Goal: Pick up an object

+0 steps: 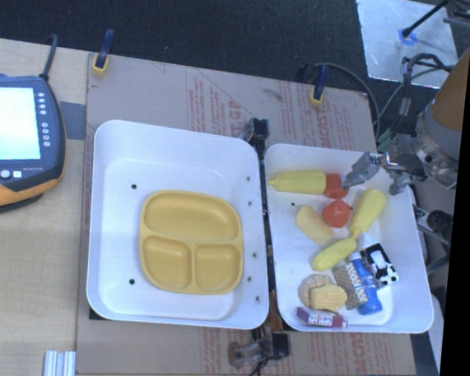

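Note:
The right bin (417, 312) holds several toys. Among them are a yellow bottle with a red cap (302, 181), a red ball (337, 212), a yellow corn-like piece (367, 211) and a yellow banana (334, 253). A pale yellow lump (313, 223), a biscuit (325, 295), a blue packet (365, 286), a black-and-white figure (381, 264) and a small tube (322, 319) lie there too. My gripper (376, 178) hangs over the bin's far right corner, just above the corn-like piece. It is open, with nothing between its fingers.
The left bin (123, 152) holds a yellow divided plate (191, 242). A teach pendant (12, 141) lies at the bench's left edge. Clamps (101, 61) and cables (345, 74) sit along the far edge of the cardboard.

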Tool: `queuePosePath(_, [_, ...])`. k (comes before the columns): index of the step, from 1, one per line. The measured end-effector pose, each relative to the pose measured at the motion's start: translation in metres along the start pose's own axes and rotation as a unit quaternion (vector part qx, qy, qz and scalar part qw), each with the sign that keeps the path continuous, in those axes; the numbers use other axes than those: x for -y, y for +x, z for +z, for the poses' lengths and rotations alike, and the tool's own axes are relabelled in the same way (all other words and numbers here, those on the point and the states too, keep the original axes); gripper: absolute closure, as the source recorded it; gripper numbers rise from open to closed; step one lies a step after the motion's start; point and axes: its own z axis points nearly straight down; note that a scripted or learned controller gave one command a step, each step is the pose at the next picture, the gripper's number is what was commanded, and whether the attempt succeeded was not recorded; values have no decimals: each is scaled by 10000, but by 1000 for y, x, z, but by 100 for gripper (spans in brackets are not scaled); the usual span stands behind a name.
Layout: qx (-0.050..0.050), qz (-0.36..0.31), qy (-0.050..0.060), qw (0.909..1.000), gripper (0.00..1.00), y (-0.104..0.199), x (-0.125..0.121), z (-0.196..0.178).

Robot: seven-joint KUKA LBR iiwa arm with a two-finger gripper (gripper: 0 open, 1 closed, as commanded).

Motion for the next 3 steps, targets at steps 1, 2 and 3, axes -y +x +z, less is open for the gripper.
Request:
queuePosePath(1, [-5,0,34,10000,0,-8,5,158])
queuePosePath(2, [-87,-33,145,9999,0,-40,-57,166])
queuePosePath(3, [1,-11,2,10000,0,2,-29,162])
